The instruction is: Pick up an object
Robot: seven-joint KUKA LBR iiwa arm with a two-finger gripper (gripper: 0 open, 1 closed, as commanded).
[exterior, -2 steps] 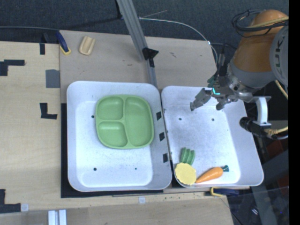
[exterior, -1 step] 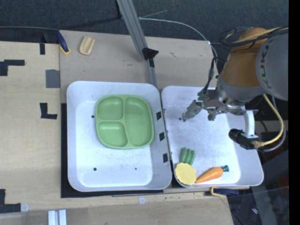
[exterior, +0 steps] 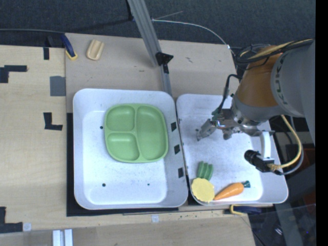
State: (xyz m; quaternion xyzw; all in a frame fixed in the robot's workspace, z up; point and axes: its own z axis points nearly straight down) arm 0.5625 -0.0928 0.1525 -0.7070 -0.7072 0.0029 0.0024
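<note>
Over the right bin [exterior: 271,186] we are seeing the claw [exterior: 205,133] hovering above bare white floor in the upper middle, fingers looking narrowly parted with nothing between them, though the angle is poor. We are noting open room all around it: left wall near, upper wall further off. Along the bin's lower edge we are finding the pickable items: a green ridged piece [exterior: 205,170], a yellow round piece [exterior: 203,190] touching just below it, and an orange carrot [exterior: 229,190] lying beside that, tip toward the yellow one. All sit close to the bottom rim, well apart from the claw. We are seeing a green divided plate [exterior: 136,132] in the left bin [exterior: 87,188]. A grey pole [exterior: 148,29] is crossing the desk [exterior: 31,137] above the bins.
</note>
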